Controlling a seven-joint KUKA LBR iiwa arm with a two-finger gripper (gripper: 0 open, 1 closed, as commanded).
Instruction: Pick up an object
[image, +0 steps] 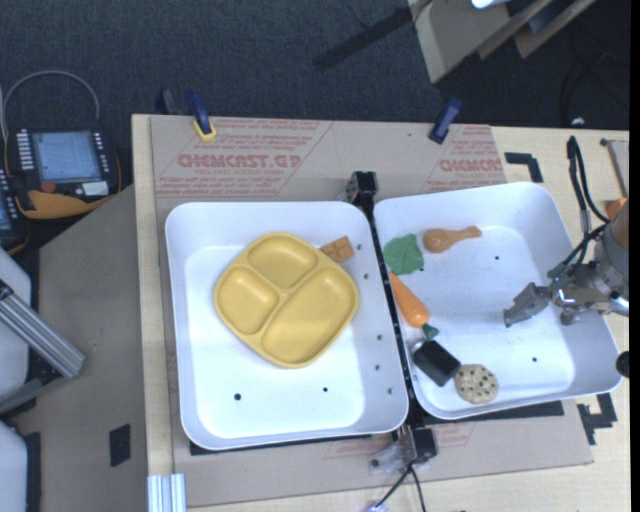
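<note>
Yellow plate (287, 298): 3 compartments, in the left bin (200, 330), middle.
Brown block (338, 249): touching the plate's upper right edge.
Right bin (520, 215): 5 things along its left side.
Green piece (403, 254): upper left, tan drumstick (449, 238) just beside it.
Carrot (408, 301): lying along the left wall.
Black block (436, 362): lower left, touching a cookie (476, 383).
Jaws (545, 302): spread, holding nothing, over bare bin floor at right, well apart from the things.
</note>
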